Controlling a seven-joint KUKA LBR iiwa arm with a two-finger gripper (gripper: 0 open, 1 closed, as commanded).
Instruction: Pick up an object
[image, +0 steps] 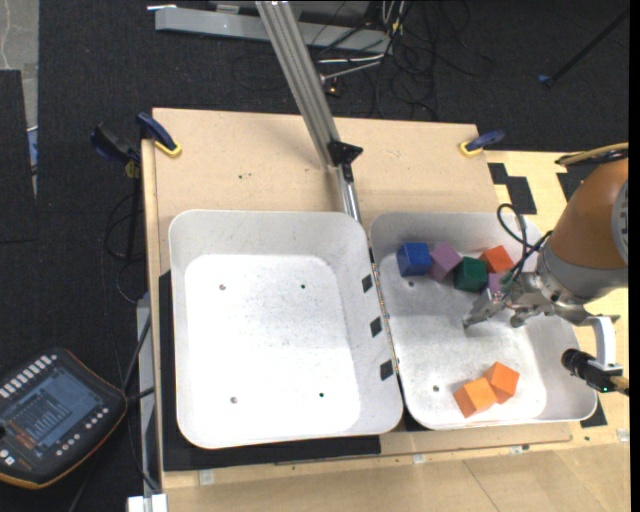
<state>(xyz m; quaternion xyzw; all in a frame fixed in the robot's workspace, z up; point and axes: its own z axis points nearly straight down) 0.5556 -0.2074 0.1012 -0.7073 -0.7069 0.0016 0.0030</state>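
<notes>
The right bin (430, 330) holds a row of blocks along its far side: a blue cube (412, 259), a purple cube (443, 260), a dark green cube (470, 274) and an orange-red cube (498, 261). Two orange blocks (474, 396) (504, 380) lie touching near its front edge. My gripper (493, 320) hangs low over the middle right of this bin, just in front of the green cube. Its fingers are spread open and nothing sits between them. A small purple piece (494, 285) peeks out right behind the wrist.
The left bin (265, 330) lies beside the right one, with black clips at the shared rim. A slanted metal pole (310, 90) rises from the bench's far middle. Blue clamps (155, 130) (485, 141) grip the back corners. A teach pendant (50, 415) rests at the lower left.
</notes>
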